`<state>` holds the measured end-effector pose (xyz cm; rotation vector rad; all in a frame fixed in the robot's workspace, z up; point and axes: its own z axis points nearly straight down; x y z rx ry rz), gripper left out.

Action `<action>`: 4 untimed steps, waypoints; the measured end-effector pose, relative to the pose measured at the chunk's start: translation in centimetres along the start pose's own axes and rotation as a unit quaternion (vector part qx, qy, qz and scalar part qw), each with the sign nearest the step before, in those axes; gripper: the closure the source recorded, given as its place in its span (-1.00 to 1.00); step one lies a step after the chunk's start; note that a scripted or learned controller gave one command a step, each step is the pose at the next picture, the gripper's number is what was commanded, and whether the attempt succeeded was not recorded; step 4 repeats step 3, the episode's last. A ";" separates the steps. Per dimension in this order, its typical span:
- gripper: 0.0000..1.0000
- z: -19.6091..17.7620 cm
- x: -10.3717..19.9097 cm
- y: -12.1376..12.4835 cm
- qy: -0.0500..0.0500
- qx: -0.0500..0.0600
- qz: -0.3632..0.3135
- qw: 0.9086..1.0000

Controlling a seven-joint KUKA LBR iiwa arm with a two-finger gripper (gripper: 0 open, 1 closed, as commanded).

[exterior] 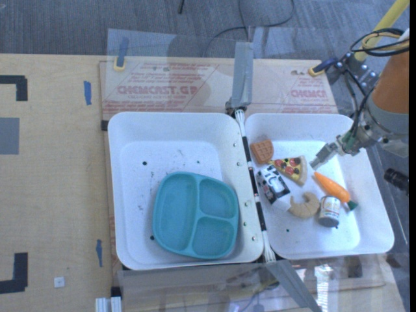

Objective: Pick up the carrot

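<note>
The carrot [332, 187] is orange with a green stub at its lower right end. It lies slantwise on the floor of the right bin [372, 236], near the bin's right side. My gripper [323, 156] hangs over that bin, just up and left of the carrot's thick end and a short way apart from it. Nothing is visibly held. The grey wrist and its orange band rise toward the right edge of the view.
Beside the carrot lie a small can [329, 211], a tan pastry piece [303, 206], a pizza slice [294, 168], a waffle square [262, 150] and a black-and-white item [273, 182]. The left bin [130, 168] holds a teal divided plate [196, 216]. Cables hang at upper right.
</note>
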<state>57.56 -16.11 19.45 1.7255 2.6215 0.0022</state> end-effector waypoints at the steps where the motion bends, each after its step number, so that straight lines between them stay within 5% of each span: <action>1: -1.00 10.6 -2.6 -5.1 -0.002 -0.002 0.006 1.000; 2: 1.00 9.4 -3.1 -5.2 -0.006 -0.005 0.010 1.000; 3: 1.00 0.4 -2.4 -1.3 0.000 0.000 -0.054 0.999; 4: 1.00 0.4 -2.4 -1.3 0.000 0.000 -0.054 0.999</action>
